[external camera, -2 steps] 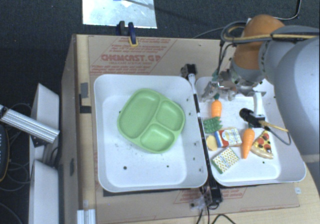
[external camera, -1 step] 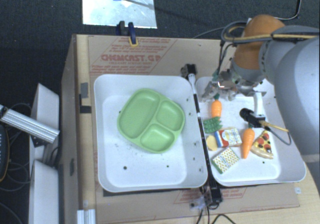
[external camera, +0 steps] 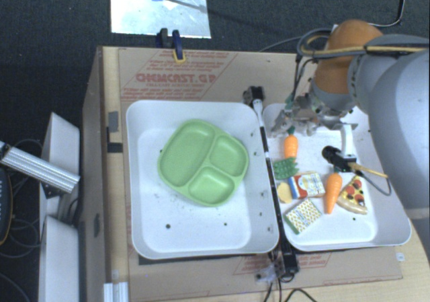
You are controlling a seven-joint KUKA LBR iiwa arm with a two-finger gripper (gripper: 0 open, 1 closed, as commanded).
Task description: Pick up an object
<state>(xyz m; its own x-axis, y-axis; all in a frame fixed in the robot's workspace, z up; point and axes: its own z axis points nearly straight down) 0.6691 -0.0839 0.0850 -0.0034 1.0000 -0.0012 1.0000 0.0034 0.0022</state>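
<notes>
My gripper (external camera: 294, 124) hangs over the far left corner of the right bin (external camera: 388, 225), its grey wrist coming in from the right. Just in front of it lies a small orange carrot (external camera: 290, 146) with a green leafy top (external camera: 285, 167), close to the gripper's tip. Whether they touch I cannot tell. Further forward lie a second carrot (external camera: 332, 192), a pizza slice (external camera: 354, 195), a small printed box (external camera: 309, 185), a pale yellow piece (external camera: 285, 192) and a patterned cracker (external camera: 303, 215).
The left bin (external camera: 151, 227) holds a green divided plate (external camera: 203, 161). A black rail (external camera: 267, 159) runs between the two bins. The bench's cardboard top (external camera: 175, 77) shows behind the bins.
</notes>
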